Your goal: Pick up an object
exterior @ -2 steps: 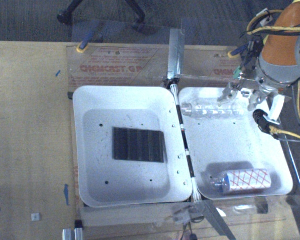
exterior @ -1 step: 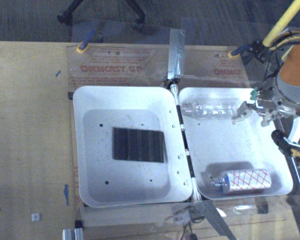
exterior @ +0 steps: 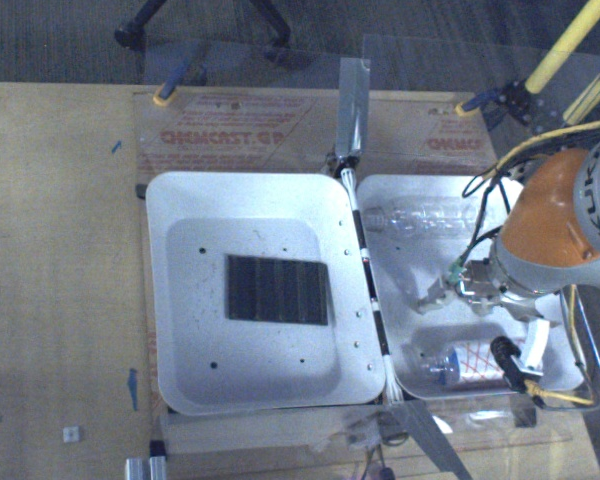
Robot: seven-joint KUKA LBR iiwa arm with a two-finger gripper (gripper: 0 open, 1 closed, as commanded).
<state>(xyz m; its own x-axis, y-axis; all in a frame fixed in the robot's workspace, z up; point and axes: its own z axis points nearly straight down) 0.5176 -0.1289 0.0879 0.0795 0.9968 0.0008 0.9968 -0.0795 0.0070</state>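
End effector [exterior: 435,298] over the right bin [exterior: 380,268], nothing picked up yet.
I cannot tell its grip; a clear plastic bottle [exterior: 430,218] lies above it, a small bottle [exterior: 470,365] below.

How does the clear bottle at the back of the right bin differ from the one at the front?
The back bottle looks bare and fully transparent; the front bottle carries a red-patterned label and a blue cap. The back one lies by the far wall, the front one by the near wall. Both lie on their sides.
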